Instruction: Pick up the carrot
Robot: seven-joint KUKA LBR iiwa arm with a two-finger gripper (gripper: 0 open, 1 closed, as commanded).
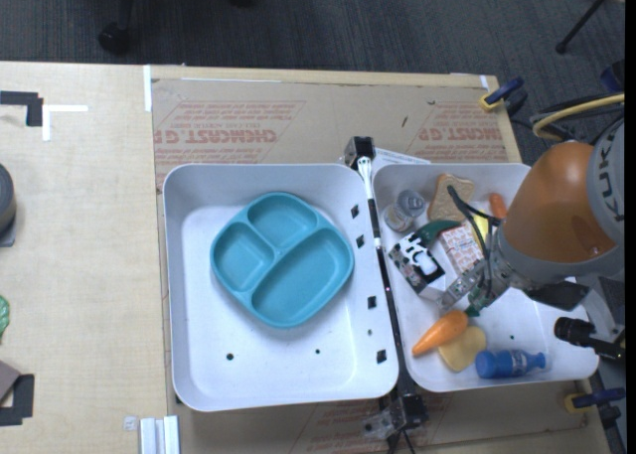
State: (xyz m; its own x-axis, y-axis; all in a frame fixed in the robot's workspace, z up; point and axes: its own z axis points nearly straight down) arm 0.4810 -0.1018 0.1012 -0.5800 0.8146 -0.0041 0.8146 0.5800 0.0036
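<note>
Carrot (440, 332) lay in the right-hand bin (556, 373), near its front edge, orange tip pointing toward the divider between the two bins and green top toward the arm. We saw it touching a pale yellow, rounded item (463, 348) just behind it, with a blue bottle (510, 363) lying beside that. The gripper (480, 295) hung just above the carrot's leafy end, beneath the orange band (556, 206) of the wrist; we could not tell how wide it stood or whether it had hold of anything, since the wrist and nearby clutter masked it. A black-and-white packet (419, 260) and a small printed box (460, 245) sat just behind the gripper. The left-hand bin (189, 343) held a blue divided plate (282, 258), well apart from the work.

We judged the step in hand to be the final approach. To do it well, we would centre the gripper across the carrot's thicker middle, not its tapered tip, square to its long axis, and keep clear of the yellow item so that only the carrot came up.
</note>
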